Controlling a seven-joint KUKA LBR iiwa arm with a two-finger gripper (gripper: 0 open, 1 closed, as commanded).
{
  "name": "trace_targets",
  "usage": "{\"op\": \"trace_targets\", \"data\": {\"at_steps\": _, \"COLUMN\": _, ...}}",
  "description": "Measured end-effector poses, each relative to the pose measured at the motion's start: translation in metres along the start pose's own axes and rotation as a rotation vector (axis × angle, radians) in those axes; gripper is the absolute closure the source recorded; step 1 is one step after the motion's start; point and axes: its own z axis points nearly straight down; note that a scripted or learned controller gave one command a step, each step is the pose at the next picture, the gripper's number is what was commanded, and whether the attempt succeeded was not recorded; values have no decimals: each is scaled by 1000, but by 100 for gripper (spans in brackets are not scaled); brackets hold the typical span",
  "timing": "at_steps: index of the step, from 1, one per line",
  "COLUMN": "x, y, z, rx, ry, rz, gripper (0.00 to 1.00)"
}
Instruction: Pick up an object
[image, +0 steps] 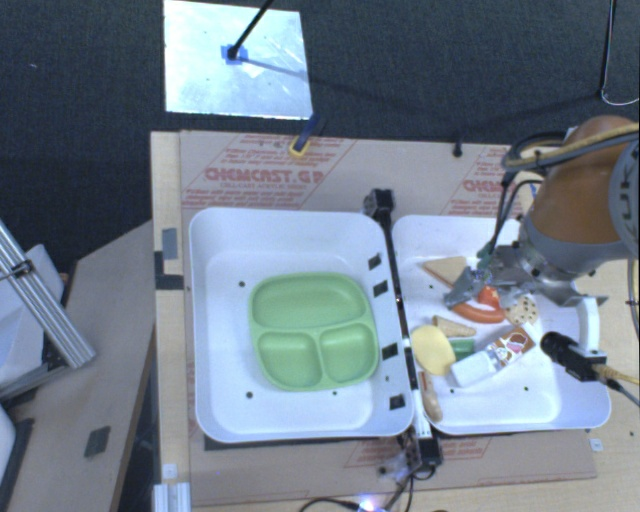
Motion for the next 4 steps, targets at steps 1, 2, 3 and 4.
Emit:
{"op": "trace_targets", "data": {"at_steps": 1, "x": 0, "y": 3, "z": -5, "rx": -11, "ry": -1, "rz": -2, "gripper": 0}}
{"op": "trace_targets", "data": {"at_steps": 2, "x": -2, "y": -3, "z": 39, "rx": -7, "ry": 0, "rz": 1, "gripper": 0}}
{"op": "trace_targets", "data": {"at_steps": 3, "x": -7, "y": -6, "z": 83, "rx": -7, "ry": 0, "rz": 1, "gripper": 0}}
{"op": "trace_targets", "data": {"at_steps": 4, "x": -7, "y": -5, "z": 115, "rx": -11, "ry": -2, "rz": 1, "gripper": 0}}
